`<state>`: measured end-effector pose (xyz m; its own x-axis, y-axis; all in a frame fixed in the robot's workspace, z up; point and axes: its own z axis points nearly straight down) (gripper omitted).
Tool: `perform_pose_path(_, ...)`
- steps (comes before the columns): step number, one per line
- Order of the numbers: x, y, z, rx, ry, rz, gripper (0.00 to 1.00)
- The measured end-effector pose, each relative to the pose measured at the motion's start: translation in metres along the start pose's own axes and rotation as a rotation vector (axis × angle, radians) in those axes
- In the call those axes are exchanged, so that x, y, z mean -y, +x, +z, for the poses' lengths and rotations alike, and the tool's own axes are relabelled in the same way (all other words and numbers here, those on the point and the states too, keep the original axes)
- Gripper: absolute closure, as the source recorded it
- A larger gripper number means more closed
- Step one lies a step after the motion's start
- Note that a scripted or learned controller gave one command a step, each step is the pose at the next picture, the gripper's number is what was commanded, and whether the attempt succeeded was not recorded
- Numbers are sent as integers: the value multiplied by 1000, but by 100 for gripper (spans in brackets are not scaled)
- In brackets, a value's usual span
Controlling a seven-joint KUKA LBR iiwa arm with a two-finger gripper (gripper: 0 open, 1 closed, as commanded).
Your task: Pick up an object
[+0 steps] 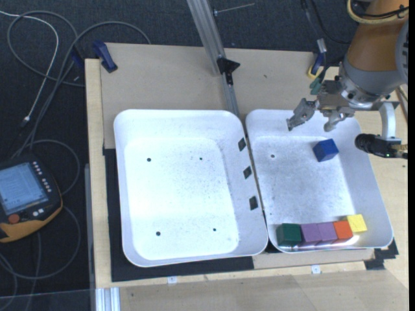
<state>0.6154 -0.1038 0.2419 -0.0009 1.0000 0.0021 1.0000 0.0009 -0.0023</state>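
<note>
Camera view, end effector (316,120) fingers spread, holding nothing, blue cube (325,150) just below it, apart

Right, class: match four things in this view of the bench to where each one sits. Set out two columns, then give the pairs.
Things
1. blue block
2. green block
3. yellow block
4. tool

Places
A. right end of the row along the right bin's near wall
B. above the right bin's far end
C. alone in the far half of the right bin
D. left end of that row

Pairs: 1-C, 2-D, 3-A, 4-B
</note>
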Motion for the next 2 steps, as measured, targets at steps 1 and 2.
perform_pose_path(1,1,-12,79,0,8,2,0)
perform_pose_path(2,-22,-79,16,8,-11,5,0)
